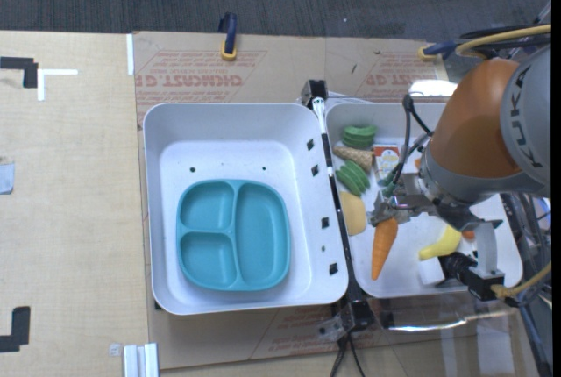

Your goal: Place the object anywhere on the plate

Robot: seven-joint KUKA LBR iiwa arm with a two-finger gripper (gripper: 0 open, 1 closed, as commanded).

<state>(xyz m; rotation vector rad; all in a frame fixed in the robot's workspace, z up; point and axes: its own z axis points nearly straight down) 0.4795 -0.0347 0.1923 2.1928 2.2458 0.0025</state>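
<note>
A teal plate (235, 235) with three compartments lies in the left white bin (166, 191). In the right bin (399, 279), an orange toy carrot (381, 250) points its tip toward the front edge. My gripper (390, 213) reaches down from the grey and orange arm (478, 134) and is shut on the carrot's broad upper end. The carrot sits to the right of the divider between the bins, well away from the plate.
Around the carrot the right bin holds a yellow rounded piece (352, 213), a green vegetable (354, 178), a round green piece (358, 136), a beige piece (353, 156), a banana (440, 244) and a small white item (429, 273). The arm covers the bin's right part.
</note>
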